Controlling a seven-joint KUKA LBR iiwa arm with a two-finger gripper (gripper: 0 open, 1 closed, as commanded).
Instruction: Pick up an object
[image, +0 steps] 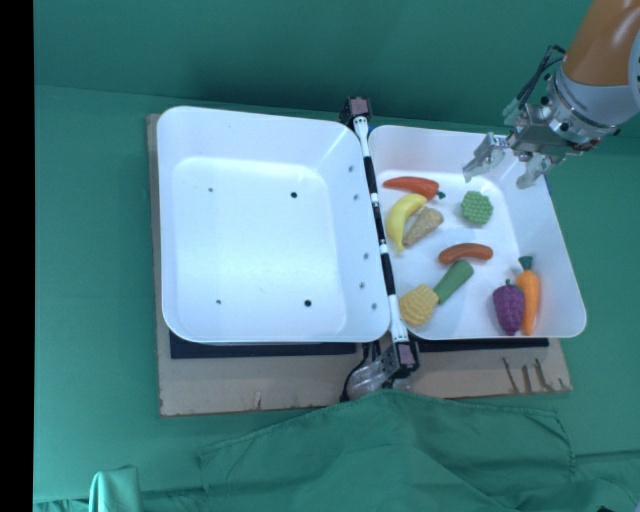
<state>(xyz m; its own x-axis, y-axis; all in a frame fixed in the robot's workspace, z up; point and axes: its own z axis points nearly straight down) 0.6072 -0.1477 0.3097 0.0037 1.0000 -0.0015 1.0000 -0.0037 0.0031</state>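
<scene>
The right bin (560, 250) holds several toy foods: a red chili (411, 185), a yellow banana (402, 217), a tan piece (424, 225), a green bumpy fruit (477, 208), a red sausage (466, 253), a corn cob (435, 293), purple grapes (508, 307) and an orange carrot (529, 291). My gripper (506, 166) hangs above the bin's far right part, just beyond the green fruit. Its fingers are spread open and nothing is between them.
The left bin (190, 140) lies beside the right one, with a black hinge strip (380, 235) between them. Both rest on a cardboard sheet (200, 395) on green cloth. A fold of cloth (400, 450) bunches near the front edge.
</scene>
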